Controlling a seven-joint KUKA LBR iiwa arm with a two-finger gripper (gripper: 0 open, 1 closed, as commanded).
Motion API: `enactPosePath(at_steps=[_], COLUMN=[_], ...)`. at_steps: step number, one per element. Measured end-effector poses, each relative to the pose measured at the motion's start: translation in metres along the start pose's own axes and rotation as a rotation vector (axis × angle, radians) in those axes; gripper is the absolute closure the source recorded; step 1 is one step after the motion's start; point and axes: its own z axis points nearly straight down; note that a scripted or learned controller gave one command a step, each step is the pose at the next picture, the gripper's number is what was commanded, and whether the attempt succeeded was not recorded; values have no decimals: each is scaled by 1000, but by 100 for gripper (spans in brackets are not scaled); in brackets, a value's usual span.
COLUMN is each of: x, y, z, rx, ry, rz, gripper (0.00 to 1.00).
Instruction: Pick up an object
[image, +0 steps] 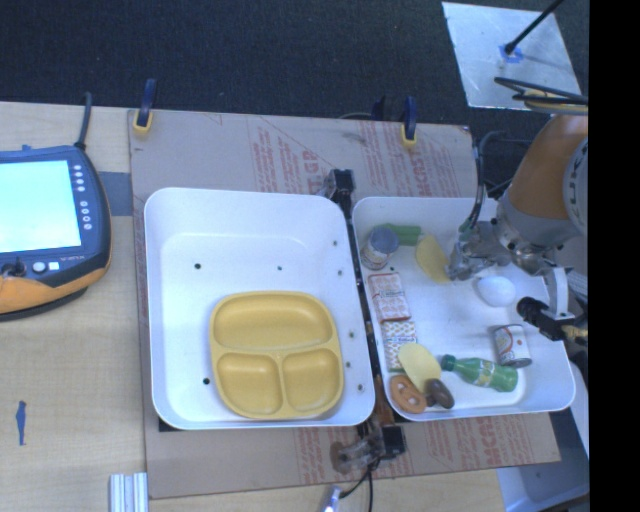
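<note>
Wooden bench (70, 380) underneath, covered in the middle by a brown cardboard sheet (250, 150) clamped at the far edge by two blue clamps (145, 108).

On the sheet, two white bins side by side. Left bin (250, 225), the larger-looking of the pair, carrying a yellow divided tray (275, 352) with three compartments, set toward the near right corner. Right bin (455, 325) holding all the loose objects.

At far left on the bench, a teach pendant (45, 225) with a lit screen and an orange underside.

Reaching in from the right, the grey arm (540, 215) with its orange band, ending in the gripper (465, 258) low over the far part of the right bin. Open or closed: cannot tell. Nothing visibly held.

Just left of the gripper, a pale yellow piece (430, 258), close but contact unclear. Just right and nearer, a white egg shape (494, 290).

Along the near side of the right bin: a green bottle (482, 373) lying on its side, a small can (512, 346) tipped over just beyond it, a yellow lemon-like piece (420, 362), and an orange-and-brown cluster (415, 393) in the near left corner.

Along the left wall: two printed packets (390, 310) end to end, a small grey-lidded jar (380, 246) farther back, and a green piece (406, 235) beside it.
</note>
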Motion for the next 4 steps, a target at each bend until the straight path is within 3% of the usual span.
enactPosePath(at_steps=[1,2,3,4], x=[50,64,64,87], y=[5,5,5,-12], z=[-63,-76,-76,-4], rx=[-3,-3,-3,-7], ry=[1,1,1,-2], rz=[-2,-2,-2,-3], gripper=[100,100,0,0])
